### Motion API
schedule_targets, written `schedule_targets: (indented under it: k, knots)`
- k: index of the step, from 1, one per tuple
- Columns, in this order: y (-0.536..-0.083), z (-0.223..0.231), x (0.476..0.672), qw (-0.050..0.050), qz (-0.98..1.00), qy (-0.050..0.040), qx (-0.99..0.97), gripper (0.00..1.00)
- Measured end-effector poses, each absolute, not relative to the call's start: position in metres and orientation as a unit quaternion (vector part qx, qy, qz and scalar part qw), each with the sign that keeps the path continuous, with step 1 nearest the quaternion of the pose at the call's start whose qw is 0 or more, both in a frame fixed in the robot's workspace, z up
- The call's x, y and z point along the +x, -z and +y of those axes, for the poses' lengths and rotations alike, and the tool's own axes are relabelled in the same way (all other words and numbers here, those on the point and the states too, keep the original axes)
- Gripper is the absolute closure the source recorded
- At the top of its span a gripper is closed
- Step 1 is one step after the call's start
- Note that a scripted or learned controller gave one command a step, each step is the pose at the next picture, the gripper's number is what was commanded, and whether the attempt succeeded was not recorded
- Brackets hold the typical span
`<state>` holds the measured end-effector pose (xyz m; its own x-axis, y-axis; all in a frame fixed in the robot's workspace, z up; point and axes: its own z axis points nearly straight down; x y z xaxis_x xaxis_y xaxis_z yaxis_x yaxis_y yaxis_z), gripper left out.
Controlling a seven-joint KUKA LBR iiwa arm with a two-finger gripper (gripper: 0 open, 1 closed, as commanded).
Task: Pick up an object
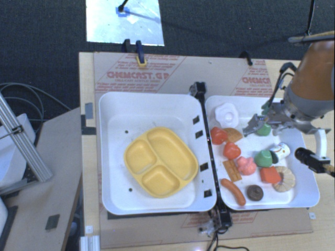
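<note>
Far left of the gripper (pixel 255 125), the left bin (pixel 112 119) holds a yellow divided tray (pixel 160 161) lying flat, well apart from the fingers. Nearer, in the right bin (pixel 309 192), a white lidded cup (pixel 226 114) sits just left of the gripper and slightly above it in the view, while a red tomato-like piece (pixel 218 135) and a tan bread-like piece (pixel 234 135) lie just below-left of the fingertips. Further below are a second red piece (pixel 232 150), a pink toy (pixel 245 165), a striped orange wafer (pixel 232 170), a sausage (pixel 233 191) and a dark chocolate donut (pixel 255 193). A small green object (pixel 263 129) sits right against the gripper (touching or gripped, I cannot tell), partly hidden by the metal fingers, so whether they are spread or closed is unclear. Below-right lie a green cup (pixel 266 158), an orange block (pixel 270 174) and a round cookie-like slice (pixel 284 179).
</note>
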<state>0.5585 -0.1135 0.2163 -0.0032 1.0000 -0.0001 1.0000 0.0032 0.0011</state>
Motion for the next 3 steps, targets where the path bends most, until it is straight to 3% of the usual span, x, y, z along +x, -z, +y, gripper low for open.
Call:
schedule_targets:
  k: [1, 2, 3]
  knots:
    - [-0.095, -0.153, 0.532, -0.003, 0.707, 0.0001, 0.707, 0.00]
    - [-0.110, -0.152, 0.535, 0.001, 0.708, -0.0009, 0.707, 1.00]
    - [-0.190, -0.046, 0.569, 0.003, 0.713, -0.0053, 0.701, 1.00]
